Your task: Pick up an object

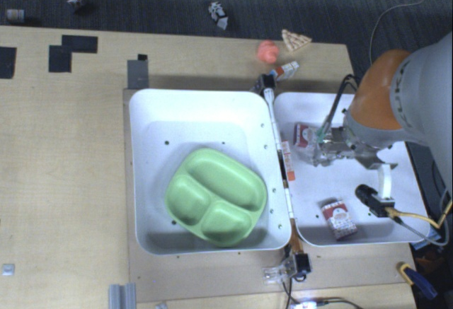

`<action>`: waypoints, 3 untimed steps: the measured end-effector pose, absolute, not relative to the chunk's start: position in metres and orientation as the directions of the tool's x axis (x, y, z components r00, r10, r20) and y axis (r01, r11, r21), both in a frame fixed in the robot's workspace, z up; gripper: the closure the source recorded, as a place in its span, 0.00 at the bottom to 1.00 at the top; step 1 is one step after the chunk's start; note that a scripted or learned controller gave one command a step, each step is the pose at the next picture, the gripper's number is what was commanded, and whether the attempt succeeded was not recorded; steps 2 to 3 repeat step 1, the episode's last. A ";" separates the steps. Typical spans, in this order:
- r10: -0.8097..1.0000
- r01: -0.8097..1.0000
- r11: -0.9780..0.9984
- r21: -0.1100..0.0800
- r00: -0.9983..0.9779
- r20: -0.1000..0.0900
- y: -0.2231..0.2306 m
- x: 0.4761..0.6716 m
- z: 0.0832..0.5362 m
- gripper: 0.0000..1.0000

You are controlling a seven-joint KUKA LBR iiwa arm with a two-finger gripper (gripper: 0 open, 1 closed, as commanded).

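- The arm (396,99) reaches in from the right of the frame and hangs over the right bin (354,226), with the gripper (327,150) low in the bin's upper-left part.
- Just beside the gripper, to its left, lies a small red-and-white packet (304,136). It is the nearest thing to pick, and it sits near the wall the two bins share.
- Whether the pincer is wide, narrow or closed on anything cannot be told; the wrist and its cabling hide the tips, and the packet shows beside the tool, not clearly in it.
- A second red-and-white packet (339,218) lies flat in the lower middle of the right bin, well apart from the gripper, with bare floor around it.
- Both packets look light, thin and probably a little soft or crinkly. A pinch across the short sides should suit them, though a glossy wrap may slip.
- The upper packet is close to the wall, so one side may be hard to reach; the lower one looks easier to straddle.
- In the left bin (145,159) a green divided tray (216,194) rests tilted at centre. It looks stiff, light and smooth, too broad to span, so its rim would be the place to grip.
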State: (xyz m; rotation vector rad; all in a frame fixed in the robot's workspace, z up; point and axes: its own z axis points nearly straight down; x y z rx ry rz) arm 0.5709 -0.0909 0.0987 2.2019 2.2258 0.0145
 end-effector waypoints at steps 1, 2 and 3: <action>1.000 1.000 0.011 0.014 -0.011 -0.001 -0.091 0.571 0.099 0.00; 1.000 1.000 0.011 0.014 -0.011 -0.001 -0.091 0.571 0.099 0.00; 1.000 1.000 0.011 0.014 -0.011 -0.001 -0.091 0.571 0.099 0.00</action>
